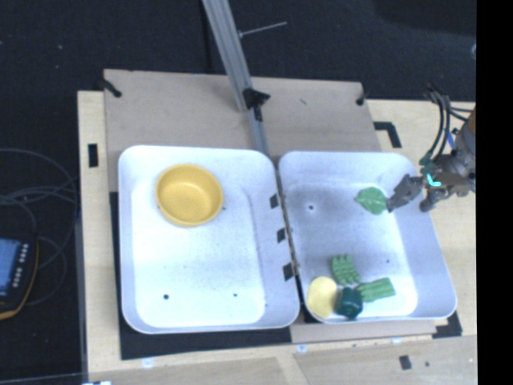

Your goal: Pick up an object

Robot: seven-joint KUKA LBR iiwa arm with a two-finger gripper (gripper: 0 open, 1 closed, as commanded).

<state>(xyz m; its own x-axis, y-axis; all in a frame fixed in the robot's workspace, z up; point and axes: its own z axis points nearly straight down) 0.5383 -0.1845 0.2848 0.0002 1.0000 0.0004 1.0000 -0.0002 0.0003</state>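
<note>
Leaf-shaped green piece (371,200) lies flat on the floor of the right bin (417,247), in its upper half, with the end effector (417,196) just beside its right edge. Two dark fingers stand apart, one near the leaf's edge and one further right over the bin's rim, with nothing between them. The piece looks thin, light and probably soft plastic or foam, so it should lift with little force but could slide on the smooth white floor or flex under a pinch. Its long axis seems to run roughly left to right with a slight downward slant toward the end effector; the narrower end appears to point right, though the blur makes that uncertain. A grip across the short width near the middle looks the safest hold, since the flat profile leaves little to catch from above.

Lower in the same bin sit a ridged green block (345,269), a green bar (377,289), a dark teal lump (349,302) and a pale yellow ball (322,295), packed close together. A yellow bowl (189,194) rests in the left bin (200,295).
</note>
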